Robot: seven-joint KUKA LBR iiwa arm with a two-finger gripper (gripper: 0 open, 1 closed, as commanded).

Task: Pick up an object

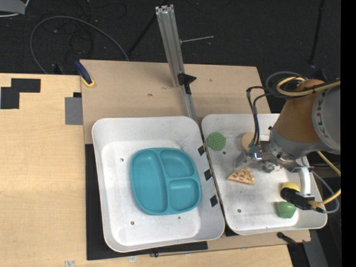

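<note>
Spanning the left and lower part of the view, the counter point(39, 166) is pale wood with a few black and grey rectangular patches near its upper left corner. A brown board point(222, 82) lies against it and carries the two white bins. An aluminium post point(169, 43) rises at a slant from the board behind the seam between the bins. Beyond the board is a dark floor point(250, 15) with loose cables point(61, 32) lying on it. The left bin point(105, 204) sits on a black mat and holds a teal divided plate point(165, 180), placed flat near its centre. The right bin point(250, 216) holds the loose items. The toy pizza slice point(241, 176) lies flat near the middle of this bin. Its long axis runs roughly left to right across the view, and its narrower corner appears to point toward the left bin. A green bumpy ball point(216, 142) sits near the upper left corner, well apart from the slice. A pale round piece point(247, 142) lies just beside the wrist and is partly hidden. A small green item point(285, 209) rests near the lower right corner. The arm point(303, 124) reaches in from the right, and the hand point(255, 159) is low over the right bin, just above and to the right of the slice. Whether the hand is open or closed cannot be told, and nothing is seen gripped.
</note>
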